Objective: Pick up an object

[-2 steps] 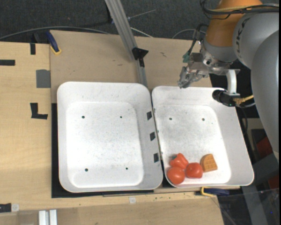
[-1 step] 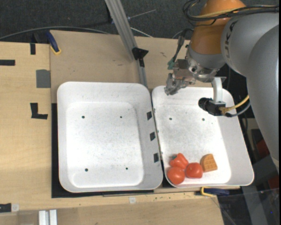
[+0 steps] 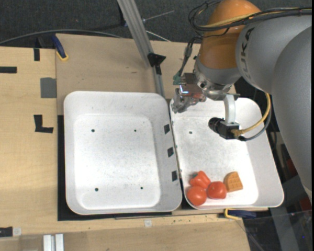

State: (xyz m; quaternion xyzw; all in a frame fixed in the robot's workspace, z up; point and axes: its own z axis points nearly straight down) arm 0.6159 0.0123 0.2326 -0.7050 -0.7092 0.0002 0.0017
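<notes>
On the tan table point(image 3: 110, 61), the end effector point(image 3: 184, 102) hung over the right bin's point(image 3: 261, 161) far-left corner; its spread couldn't be told. Red and orange objects point(image 3: 213, 186) lay clustered near the front rim.

Little can be read here. The grey arm point(image 3: 275, 41) carries dark raised lettering on its casing beside the orange band point(image 3: 227, 33), seen sideways and cut off by the curve; it looks like part of a brand name, but the letters cannot be made out with certainty.
</notes>
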